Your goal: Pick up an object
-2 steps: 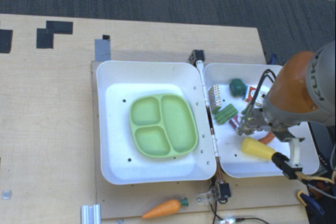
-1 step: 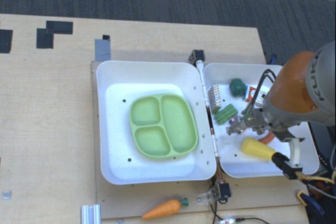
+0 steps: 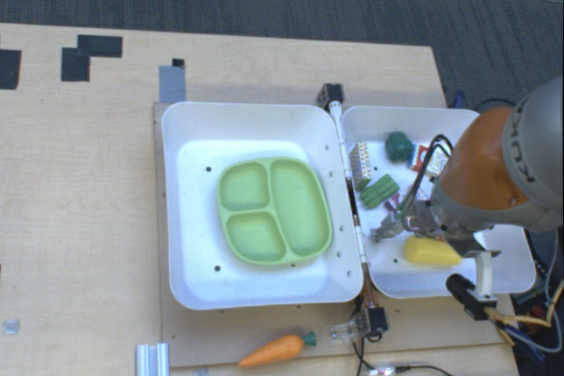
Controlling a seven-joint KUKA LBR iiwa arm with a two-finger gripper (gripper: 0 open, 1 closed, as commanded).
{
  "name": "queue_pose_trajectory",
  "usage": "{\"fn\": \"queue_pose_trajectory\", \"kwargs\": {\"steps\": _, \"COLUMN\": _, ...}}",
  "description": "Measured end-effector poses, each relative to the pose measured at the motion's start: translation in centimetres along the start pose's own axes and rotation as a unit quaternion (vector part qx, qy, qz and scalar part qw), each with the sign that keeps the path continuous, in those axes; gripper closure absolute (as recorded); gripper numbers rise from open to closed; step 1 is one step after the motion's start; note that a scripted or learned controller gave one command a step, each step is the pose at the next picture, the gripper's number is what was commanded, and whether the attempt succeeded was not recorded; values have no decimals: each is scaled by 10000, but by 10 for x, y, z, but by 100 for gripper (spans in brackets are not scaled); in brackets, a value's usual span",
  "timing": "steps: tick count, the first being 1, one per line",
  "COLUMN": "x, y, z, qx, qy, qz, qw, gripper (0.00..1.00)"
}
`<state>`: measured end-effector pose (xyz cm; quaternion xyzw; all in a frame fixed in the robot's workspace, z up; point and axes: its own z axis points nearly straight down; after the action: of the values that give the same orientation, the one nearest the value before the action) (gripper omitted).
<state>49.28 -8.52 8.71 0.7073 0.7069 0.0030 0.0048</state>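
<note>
Two shallow white bins sit side by side on the light wooden bench (image 3: 79, 216). Far left of the bench top: dark tape patches (image 3: 88, 55) near the upper edge. Left bin (image 3: 189, 277) holds a pale green divided plate (image 3: 275, 211) with three compartments, lying flat near the bin's middle and turned at a slight angle. Below that bin, on the bench near the front edge, lies an orange toy carrot (image 3: 276, 350) with a green tip, pointing right; a small metal bracket (image 3: 152, 358) sits to its left. A black clamp (image 3: 331, 93) stands at the top of the seam between the bins. Right bin (image 3: 520, 273) carries the clutter: a small white ridged piece (image 3: 359, 159) near its left wall, a green ribbed object (image 3: 381, 190) just right of that, a dark green round object (image 3: 398, 146) higher up, and a yellow object (image 3: 430, 253) low in the bin. Arm (image 3: 493, 167), grey with the orange band, comes in from the right and hangs over the right bin, covering much of it. Gripper (image 3: 394, 223) is down in the bin, just left of and above the yellow object, beside the green ribbed one; nothing seen between its fingers, and whether they are apart or together cannot be told from this angle. Cables (image 3: 432, 156) trail along the wrist.
</note>
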Motion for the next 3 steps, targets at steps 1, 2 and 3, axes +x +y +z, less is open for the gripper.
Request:
{"fn": "queue_pose_trajectory", "kwargs": {"steps": 1, "x": 0, "y": 2, "z": -11, "qx": -28, "qy": -1, "qz": -7, "qw": 10000, "gripper": 100}}
{"fn": "queue_pose_trajectory", "kwargs": {"steps": 2, "x": 63, "y": 79, "z": -98, "qx": 30, "qy": 21, "qz": -26, "qw": 10000, "gripper": 100}}
{"fn": "queue_pose_trajectory", "kwargs": {"steps": 3, "x": 62, "y": 79, "z": -97, "qx": 42, "qy": 15, "qz": -28, "qw": 10000, "gripper": 0}}
